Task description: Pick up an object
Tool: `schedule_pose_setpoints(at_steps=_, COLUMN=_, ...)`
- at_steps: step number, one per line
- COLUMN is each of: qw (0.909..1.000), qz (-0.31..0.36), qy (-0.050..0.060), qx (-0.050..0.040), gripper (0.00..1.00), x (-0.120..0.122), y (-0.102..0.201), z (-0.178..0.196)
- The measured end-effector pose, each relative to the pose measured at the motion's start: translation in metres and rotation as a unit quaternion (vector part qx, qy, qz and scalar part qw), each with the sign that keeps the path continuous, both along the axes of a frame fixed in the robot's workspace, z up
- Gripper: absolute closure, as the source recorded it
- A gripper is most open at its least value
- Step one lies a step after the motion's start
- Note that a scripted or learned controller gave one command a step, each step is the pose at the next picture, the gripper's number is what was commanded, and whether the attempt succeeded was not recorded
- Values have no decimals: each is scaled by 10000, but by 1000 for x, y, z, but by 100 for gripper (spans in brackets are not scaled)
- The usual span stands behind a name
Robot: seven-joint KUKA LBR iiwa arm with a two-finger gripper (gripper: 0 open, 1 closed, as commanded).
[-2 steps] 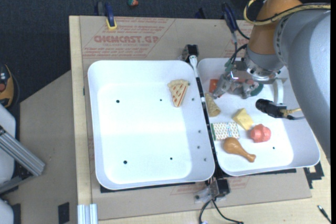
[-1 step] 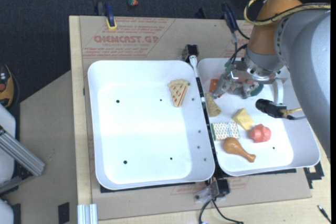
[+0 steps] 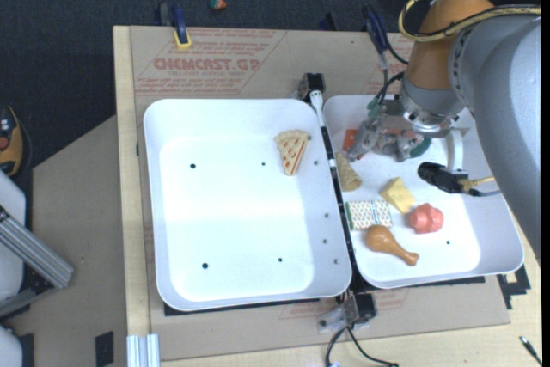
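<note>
Gripper (image 3: 378, 142) lowered into right bin (image 3: 490, 258), near its upper left corner; finger state not discernible. Just beside it: red piece (image 3: 350, 137); tan piece (image 3: 347, 174) by left wall. Further forward: checkered block (image 3: 369, 213), yellow block (image 3: 398, 194), pink ball (image 3: 426, 219), drumstick (image 3: 391, 244). Waffle wedge (image 3: 292, 150) in left bin (image 3: 172, 271).

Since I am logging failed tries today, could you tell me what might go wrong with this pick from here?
1. The gripper is low in the right bin, beside a small red piece near the bin's wall; the fingers might strike the wall or nudge the piece away.
2. The yellow block, pink ball, checkered piece and drumstick lie close together, so a grasp there may knock neighbours.
</note>
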State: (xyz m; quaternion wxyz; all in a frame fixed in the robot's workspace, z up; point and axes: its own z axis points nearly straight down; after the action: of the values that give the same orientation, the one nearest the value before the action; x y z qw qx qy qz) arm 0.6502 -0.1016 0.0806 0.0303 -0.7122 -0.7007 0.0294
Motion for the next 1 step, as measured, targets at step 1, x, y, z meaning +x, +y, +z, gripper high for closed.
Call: schedule_pose_setpoints(at_steps=1, qw=10000, qz=-1, qy=-2, qx=-2, gripper=0, x=0, y=0, z=0)
